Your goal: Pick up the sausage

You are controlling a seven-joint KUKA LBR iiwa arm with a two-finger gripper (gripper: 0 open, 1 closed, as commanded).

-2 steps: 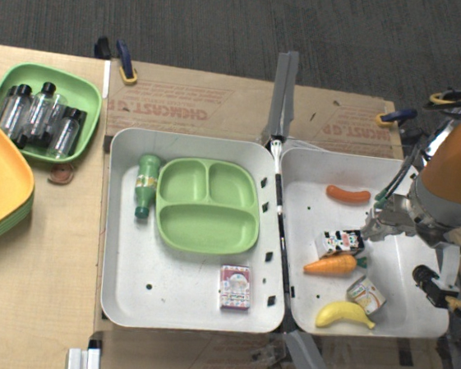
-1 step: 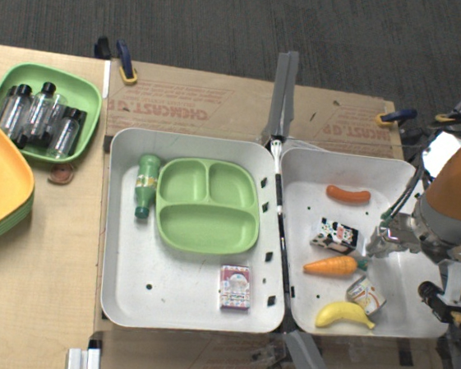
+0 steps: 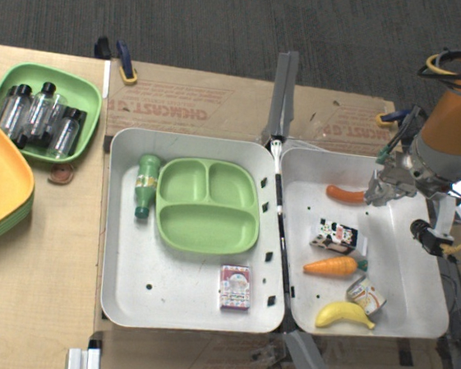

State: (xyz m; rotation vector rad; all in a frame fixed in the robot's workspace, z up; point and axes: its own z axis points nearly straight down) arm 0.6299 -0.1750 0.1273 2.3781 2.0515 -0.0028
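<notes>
The sausage (image 3: pixel 344 194), an orange-red curved link, lies on the floor of the right bin (image 3: pixel 406 274) near its back wall. My gripper (image 3: pixel 376 195) hangs at the sausage's right end, pointing down just above or against it. The grey arm with its orange band comes in from the upper right. From this angle the sausage does not appear between the fingers.
The right bin also holds a small black-and-white carton (image 3: pixel 336 236), a carrot (image 3: pixel 333 267), a banana (image 3: pixel 345 315) and a small packet (image 3: pixel 366 296). In the left bin (image 3: pixel 116 282) are a green divided plate (image 3: pixel 207 204), a green bottle (image 3: pixel 145 184) and a pink box (image 3: pixel 235 288).
</notes>
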